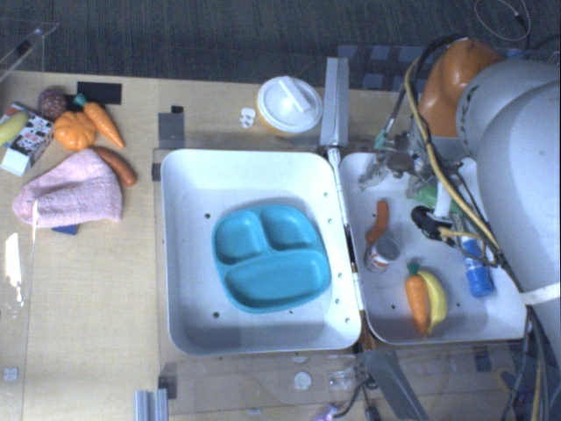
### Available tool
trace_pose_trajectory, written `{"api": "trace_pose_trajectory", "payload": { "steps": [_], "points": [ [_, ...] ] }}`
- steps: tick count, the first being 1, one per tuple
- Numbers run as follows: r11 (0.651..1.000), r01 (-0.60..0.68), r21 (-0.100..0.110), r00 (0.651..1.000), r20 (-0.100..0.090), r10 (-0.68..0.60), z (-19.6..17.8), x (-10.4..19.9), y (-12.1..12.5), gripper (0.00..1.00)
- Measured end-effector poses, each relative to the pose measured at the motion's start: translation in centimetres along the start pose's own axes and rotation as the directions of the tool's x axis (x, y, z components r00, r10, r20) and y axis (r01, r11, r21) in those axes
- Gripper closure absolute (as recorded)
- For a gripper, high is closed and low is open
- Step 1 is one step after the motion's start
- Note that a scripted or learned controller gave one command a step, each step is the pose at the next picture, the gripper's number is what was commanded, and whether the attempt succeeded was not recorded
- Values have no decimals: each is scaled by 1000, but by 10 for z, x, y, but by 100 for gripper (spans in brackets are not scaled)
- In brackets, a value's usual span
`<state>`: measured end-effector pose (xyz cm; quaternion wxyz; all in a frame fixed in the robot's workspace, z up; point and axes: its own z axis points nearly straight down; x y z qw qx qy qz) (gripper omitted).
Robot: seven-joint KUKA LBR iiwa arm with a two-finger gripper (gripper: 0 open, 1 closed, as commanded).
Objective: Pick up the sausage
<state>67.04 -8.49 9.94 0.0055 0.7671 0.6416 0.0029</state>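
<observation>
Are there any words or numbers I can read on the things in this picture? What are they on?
No words or numbers can be read here.
The small box at the far left has printing, too blurred to read.
The little can in the right bin has a label, too small to read.
The blue thing near the arm shows no clear writing.

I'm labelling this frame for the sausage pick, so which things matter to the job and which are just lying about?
Belongs to the job:
sausage, in the right bin
gripper, above the sausage

Just lying about:
carrot and banana
small can
blue divided plate, in the left bin
pink cloth, on the bench
</observation>
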Motion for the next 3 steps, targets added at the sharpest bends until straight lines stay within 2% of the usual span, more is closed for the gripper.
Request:
{"api": "trace_pose_trajectory", "payload": {
  "steps": [1, 2, 3],
  "points": [
    [1000, 17, 5, 1000, -3, -17, 11, -23, -34, 0],
    [1000, 19, -2, 1000, -2, -19, -1, -22, -32, 100],
    [978, 208, 6, 978, -5, -208, -87, 33, -38, 100]
  ]
}}
